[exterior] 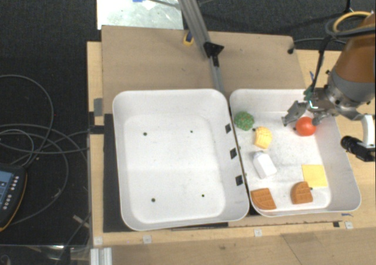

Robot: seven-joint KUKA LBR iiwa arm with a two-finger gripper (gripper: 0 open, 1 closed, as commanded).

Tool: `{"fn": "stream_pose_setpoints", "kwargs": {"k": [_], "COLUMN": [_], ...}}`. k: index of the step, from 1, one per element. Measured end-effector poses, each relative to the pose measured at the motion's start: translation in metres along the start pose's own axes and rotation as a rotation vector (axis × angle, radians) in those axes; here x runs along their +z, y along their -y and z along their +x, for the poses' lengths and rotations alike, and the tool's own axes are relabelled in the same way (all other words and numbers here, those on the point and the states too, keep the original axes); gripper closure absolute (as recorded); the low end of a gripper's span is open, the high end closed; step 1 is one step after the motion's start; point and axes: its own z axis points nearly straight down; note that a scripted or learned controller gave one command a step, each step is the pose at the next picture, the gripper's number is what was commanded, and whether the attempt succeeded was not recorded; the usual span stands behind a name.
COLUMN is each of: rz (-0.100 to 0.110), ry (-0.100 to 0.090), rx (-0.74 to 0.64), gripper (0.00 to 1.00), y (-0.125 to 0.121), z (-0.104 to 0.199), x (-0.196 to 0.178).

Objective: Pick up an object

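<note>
In the right bin (276, 98), a small red ball (305, 126) lies near the far right side. My gripper (304, 118) hangs right over it, open, with one finger (289, 119) spread out to the ball's left and the other by its right side. The ball rests low between them, and nothing shows it being squeezed. The grey arm with its orange band (355, 64) comes in from the right edge.
The right bin also holds a green ball (244, 120), a yellow lump (264, 137), a white block (264, 165), a yellow square (315, 175) and two brown pieces (264, 198) (302, 193). The left bin (170, 158) adjoins it. A grey pole (197, 17) slants above the bench.
</note>
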Motion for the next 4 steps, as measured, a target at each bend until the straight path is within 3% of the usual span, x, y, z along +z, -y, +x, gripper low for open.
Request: {"fn": "stream_pose_setpoints", "kwargs": {"k": [1, 3, 4], "rz": [-0.004, -0.002, -0.007], "ry": [0.001, 0.002, 0.002], "rx": [0.0, 0.003, 0.002], "gripper": [0.0, 0.0, 1.0], "y": [-0.001, -0.003, -0.004], "z": [0.0, 0.003, 0.003], "x": [-0.002, 0.105, 0.092]}}
